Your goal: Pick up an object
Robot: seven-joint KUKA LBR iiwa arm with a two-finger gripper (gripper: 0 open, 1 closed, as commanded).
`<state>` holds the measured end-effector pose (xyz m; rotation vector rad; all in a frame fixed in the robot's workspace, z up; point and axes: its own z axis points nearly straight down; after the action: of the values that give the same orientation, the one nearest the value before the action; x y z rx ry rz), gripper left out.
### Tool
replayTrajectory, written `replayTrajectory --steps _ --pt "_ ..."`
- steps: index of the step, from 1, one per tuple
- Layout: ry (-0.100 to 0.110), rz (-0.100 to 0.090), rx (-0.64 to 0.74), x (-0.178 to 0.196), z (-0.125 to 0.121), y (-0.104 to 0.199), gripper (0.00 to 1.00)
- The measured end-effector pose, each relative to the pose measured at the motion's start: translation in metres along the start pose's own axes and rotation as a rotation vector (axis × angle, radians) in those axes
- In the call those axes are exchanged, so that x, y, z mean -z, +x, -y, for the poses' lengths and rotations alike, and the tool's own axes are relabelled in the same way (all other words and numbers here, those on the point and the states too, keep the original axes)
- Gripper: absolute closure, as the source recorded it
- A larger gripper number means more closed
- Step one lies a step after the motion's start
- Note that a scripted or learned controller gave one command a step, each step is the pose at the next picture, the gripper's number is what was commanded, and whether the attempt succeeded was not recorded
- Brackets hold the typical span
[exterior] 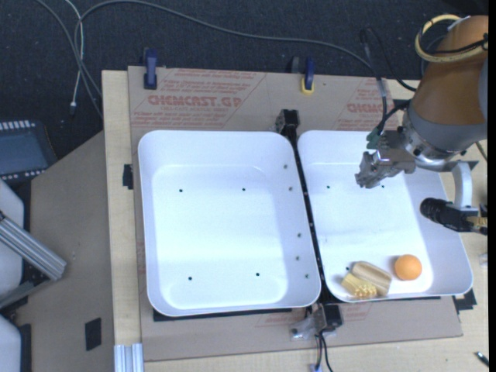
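White bins: you've got two side by side on the bench, the bin at view's left (155, 231) and the bin at view's right (341, 215). Their long rims meet down the middle.
Orange ball (408, 267): sits on the floor of the view's-right bin, near its front right corner. It's one candidate for your pick.
Corn-cob toy (368, 279): tan w/ a yellow kernelled side, lying flat in the same bin close to the front rim. It's just beside the ball on the view's left, w/ a thin gap btwn them.
Gripper (374, 175): over the back half of the view's-right bin, well apart from both the ball and the cob.
Pincer state: you can't tell from this angle whether it's wide or narrow.
Arm (449, 91): grey w/ an orange band, reaching in from view's right across the bin's back right corner.
Board (194, 95): pale sheet w/ red print under both bins.
Clamps: two blue ones on the board's back edge, one (149, 68) toward view's left and one (308, 74) nr the centre.
Cables (77, 29): pale, looping over dark carpet behind the bench.
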<state>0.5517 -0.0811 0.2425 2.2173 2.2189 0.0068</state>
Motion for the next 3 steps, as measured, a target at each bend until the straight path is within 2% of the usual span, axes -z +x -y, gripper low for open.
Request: replayTrajectory --steps 1,3 --pt "0.003 0.0 0.0 0.034 -0.001 0.0 1.0" --pt "0.007 -0.001 0.003 -0.005 -0.035 0.095 1.0"
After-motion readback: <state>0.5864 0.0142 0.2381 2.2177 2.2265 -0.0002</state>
